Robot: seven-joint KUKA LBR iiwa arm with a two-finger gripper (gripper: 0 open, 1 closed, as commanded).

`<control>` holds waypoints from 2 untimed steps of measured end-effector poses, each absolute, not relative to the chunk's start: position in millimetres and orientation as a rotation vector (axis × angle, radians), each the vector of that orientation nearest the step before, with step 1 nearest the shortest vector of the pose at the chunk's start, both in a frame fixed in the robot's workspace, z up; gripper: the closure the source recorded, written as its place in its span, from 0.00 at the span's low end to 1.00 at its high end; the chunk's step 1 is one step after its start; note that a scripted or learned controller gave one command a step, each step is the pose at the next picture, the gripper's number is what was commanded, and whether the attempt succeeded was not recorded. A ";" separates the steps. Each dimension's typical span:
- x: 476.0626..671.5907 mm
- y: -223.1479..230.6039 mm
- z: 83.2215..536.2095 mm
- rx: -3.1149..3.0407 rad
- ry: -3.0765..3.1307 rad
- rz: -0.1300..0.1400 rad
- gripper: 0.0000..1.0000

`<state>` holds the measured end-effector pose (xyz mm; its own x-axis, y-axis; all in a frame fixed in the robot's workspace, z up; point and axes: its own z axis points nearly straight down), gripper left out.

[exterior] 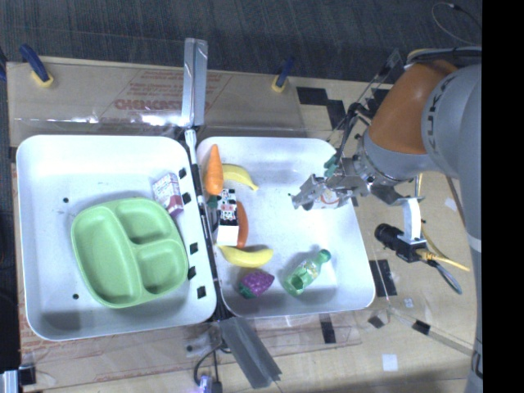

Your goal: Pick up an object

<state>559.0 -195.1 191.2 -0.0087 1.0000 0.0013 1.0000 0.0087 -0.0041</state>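
My gripper (306,196) hangs over the right part of the right bin (352,244), above bare white floor, with no object touching it. To its left lie an orange carrot (213,170) and a yellow banana (238,176) near the bin's back left. A second banana (246,255), a purple bunch of grapes (256,283) and a green bottle (305,273) lie along the front. A small black, white and red item (228,217) rests by the divider.
The left bin (41,178) holds a green divided plate (131,250) and a small pink-and-white packet (169,191) near the divider. A grey metal bar (195,80) stands at the back between the bins. The arm (417,121) reaches in from the right.
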 end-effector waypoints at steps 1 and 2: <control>559.0 -195.1 191.2 -2.209 -2.228 0.003 0.00; 507.9 -195.1 140.0 -1.603 -2.698 0.001 0.00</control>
<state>507.9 -195.1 140.0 -0.4783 0.8782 0.0025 0.8782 0.4783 -0.0024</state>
